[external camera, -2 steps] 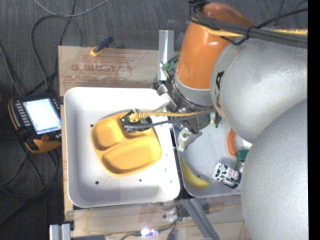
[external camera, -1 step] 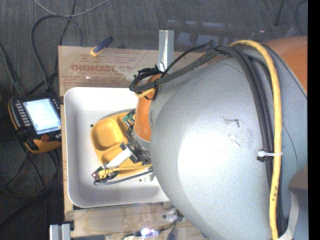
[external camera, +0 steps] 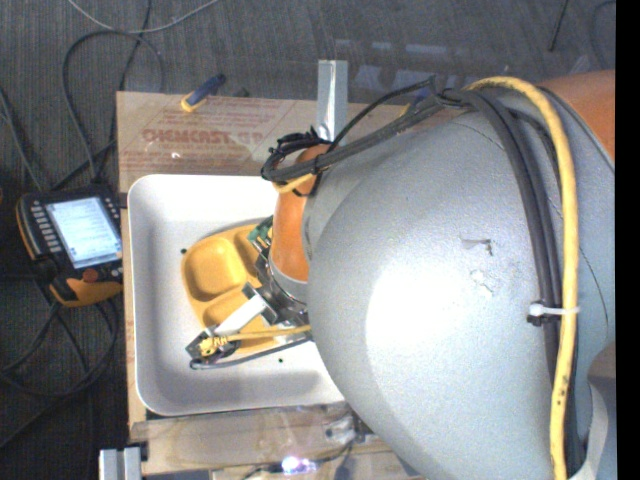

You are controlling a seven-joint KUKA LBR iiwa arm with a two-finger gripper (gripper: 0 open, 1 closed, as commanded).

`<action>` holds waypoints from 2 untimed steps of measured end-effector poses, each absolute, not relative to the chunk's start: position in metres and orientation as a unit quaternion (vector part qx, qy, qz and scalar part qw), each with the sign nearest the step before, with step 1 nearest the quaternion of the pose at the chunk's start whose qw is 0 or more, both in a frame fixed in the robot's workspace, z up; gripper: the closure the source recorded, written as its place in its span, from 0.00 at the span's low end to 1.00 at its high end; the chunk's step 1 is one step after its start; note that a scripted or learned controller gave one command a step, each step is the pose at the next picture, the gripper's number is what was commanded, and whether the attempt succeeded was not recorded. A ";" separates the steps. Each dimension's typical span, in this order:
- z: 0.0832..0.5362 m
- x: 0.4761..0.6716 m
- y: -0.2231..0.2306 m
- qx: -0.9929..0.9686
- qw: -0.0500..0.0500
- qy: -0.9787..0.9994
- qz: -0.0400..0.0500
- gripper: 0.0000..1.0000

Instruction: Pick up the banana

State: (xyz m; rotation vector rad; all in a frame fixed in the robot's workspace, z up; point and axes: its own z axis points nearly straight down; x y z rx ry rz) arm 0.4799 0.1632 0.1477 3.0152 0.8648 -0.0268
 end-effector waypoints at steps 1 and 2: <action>0.096 0.493 0.156 0.946 0.000 0.324 0.016 1.00; 0.360 0.484 0.175 0.946 0.002 0.325 -0.001 1.00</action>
